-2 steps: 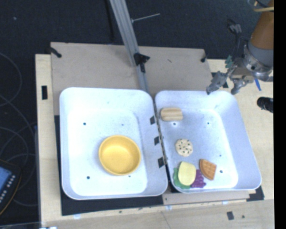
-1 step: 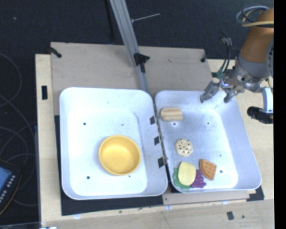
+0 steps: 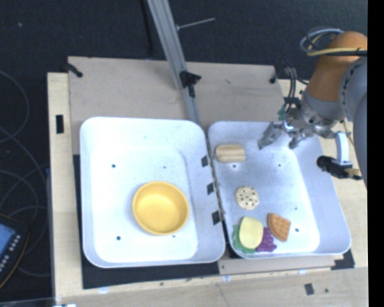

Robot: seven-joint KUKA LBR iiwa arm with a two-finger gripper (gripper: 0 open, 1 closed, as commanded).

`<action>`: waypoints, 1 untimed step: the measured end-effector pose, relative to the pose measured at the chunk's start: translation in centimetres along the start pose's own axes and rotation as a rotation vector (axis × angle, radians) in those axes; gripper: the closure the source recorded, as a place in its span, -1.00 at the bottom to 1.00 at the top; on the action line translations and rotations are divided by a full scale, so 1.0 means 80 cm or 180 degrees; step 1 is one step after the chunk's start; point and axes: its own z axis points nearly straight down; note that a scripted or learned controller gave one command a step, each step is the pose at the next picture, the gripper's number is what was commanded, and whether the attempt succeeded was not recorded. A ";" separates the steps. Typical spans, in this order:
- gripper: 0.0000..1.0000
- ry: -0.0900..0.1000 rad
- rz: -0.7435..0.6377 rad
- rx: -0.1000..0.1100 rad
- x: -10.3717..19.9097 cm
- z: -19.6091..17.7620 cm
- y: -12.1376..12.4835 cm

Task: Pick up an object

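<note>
Grey arm (image 3: 336,82) poises spread tool (image 3: 280,139) over right bin (image 3: 326,232).

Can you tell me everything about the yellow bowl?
The bowl is round, plain yellow and looks like smooth plastic. It sits upright, open side up, with nothing inside it. It rests on the floor of the left bin, toward that bin's lower middle. Nothing else touches it. The gripper is far off, above the right bin, so the bowl sits by itself.
</note>
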 end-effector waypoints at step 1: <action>1.00 -0.0015 -0.0007 -0.0032 -0.002 -0.021 0.003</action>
